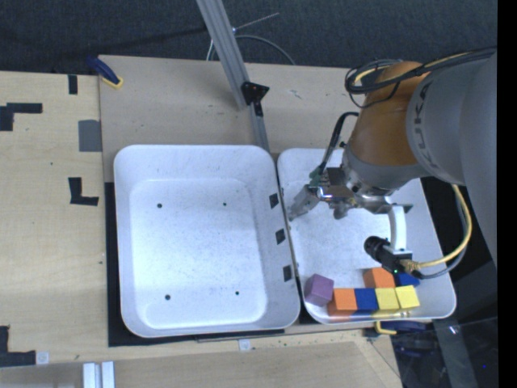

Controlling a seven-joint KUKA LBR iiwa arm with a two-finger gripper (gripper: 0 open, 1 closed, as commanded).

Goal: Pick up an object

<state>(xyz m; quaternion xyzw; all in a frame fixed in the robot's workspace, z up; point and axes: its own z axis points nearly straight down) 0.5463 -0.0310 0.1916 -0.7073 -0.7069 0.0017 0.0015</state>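
- A robotics lab or test cell, not a home.
- A bare wooden counter [178, 103] carries black tape marks [77, 191] at frame left.
- Two shallow white bins [198, 237] sit mid-frame.
- An aluminium rail [222, 35] slants from the top; an industrial arm [436, 111] with loose cables [456, 241] occupies the right.

Arm: grey, entering from the right, bent downward at the orange band above the wrist. Gripper [321, 204]: low, pointing left and slightly down. Fingers [300, 206]: two grey ones, spread apart, nothing between them. Cables: black and yellow, looped along the wrist.
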